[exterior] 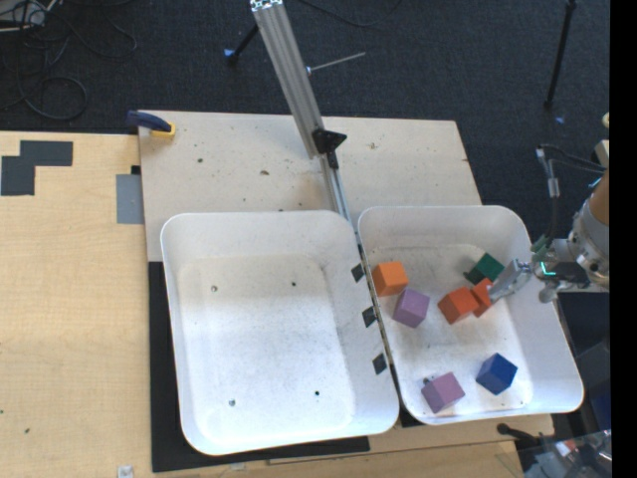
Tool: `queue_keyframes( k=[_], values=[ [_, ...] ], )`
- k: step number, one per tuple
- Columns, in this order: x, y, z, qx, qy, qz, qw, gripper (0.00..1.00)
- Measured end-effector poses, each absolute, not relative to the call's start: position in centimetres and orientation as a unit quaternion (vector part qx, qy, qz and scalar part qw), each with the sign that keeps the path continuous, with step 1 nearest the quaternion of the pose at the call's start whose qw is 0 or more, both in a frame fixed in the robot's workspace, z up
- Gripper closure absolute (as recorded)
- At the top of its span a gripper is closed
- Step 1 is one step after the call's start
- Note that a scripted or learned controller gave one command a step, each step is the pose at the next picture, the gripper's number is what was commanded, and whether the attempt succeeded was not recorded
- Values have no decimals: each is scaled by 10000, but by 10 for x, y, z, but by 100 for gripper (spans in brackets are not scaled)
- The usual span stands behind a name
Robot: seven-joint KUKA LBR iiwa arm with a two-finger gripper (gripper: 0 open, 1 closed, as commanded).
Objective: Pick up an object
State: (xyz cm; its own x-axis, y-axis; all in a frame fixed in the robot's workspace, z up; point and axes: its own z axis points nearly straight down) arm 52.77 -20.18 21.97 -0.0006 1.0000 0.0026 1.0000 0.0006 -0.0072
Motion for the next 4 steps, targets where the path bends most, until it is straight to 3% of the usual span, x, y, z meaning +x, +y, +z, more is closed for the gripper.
queue_keyframes(
  k=[1, 3, 4],
  values=[
    [528, -202, 222, -7075, -7067, 5, 16, 0],
    [542, -198, 122, -7074, -7068, -4, 26, 0],
    [547, -200, 120, -7070, -7071, -43, -72, 0]
  ],
)
